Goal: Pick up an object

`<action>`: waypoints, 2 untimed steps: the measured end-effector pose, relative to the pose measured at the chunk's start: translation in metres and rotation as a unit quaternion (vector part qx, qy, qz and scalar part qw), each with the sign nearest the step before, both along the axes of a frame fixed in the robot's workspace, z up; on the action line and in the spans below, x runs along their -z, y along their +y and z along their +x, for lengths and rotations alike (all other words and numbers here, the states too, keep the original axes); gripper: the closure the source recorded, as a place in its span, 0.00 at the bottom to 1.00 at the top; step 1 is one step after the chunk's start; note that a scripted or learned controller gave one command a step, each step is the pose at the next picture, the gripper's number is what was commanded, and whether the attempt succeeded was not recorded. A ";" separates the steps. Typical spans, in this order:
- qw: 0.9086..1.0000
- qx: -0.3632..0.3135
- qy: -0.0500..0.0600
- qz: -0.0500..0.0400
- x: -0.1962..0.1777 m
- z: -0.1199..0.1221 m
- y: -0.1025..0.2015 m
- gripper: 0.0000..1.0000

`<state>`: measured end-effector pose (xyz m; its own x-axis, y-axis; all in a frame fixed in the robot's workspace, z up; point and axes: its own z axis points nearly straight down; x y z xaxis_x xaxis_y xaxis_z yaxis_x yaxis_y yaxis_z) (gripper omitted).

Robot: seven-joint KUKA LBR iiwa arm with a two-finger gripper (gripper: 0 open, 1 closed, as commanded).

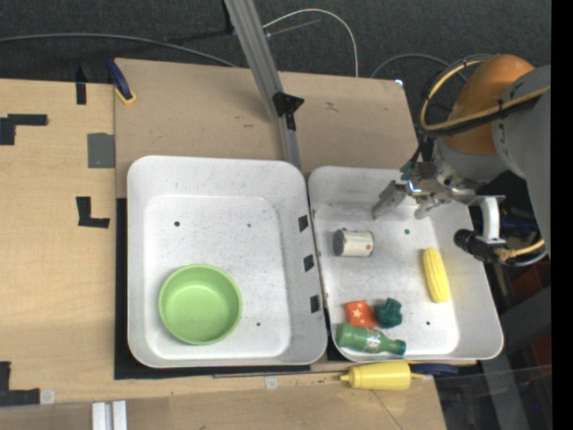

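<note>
Roughly mid right bin [466, 343]: small white cylinder [354, 243] on its side, long axis approx left-right, lying just below-left of pincer [407, 202], fingers apart & clamped on nothing, w/ yellow corn [435, 274] farther off toward lower right.

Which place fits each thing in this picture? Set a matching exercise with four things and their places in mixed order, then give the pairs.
Things
1. round green plastic bowl
2. yellow corn cob toy
3. small white cylinder can
4. yellow plastic bottle

Places
A. on the bench, just outside the right bin's near edge
B. right bin, near its right side
C. left bin, near corner
D. right bin, middle, lying on its side

Pairs: 1-C, 2-B, 3-D, 4-A
</note>
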<state>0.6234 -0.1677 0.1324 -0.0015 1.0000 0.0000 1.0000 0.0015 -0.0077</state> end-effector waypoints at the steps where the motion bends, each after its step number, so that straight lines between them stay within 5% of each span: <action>1: 1.000 -0.001 -0.003 0.000 -0.014 0.002 0.000 1.00; 2: 1.000 0.000 -0.005 -0.001 -0.058 0.004 -0.004 1.00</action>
<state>0.6277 -0.1718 0.1903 -0.0012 1.0000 -0.0012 1.0000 0.0012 0.0033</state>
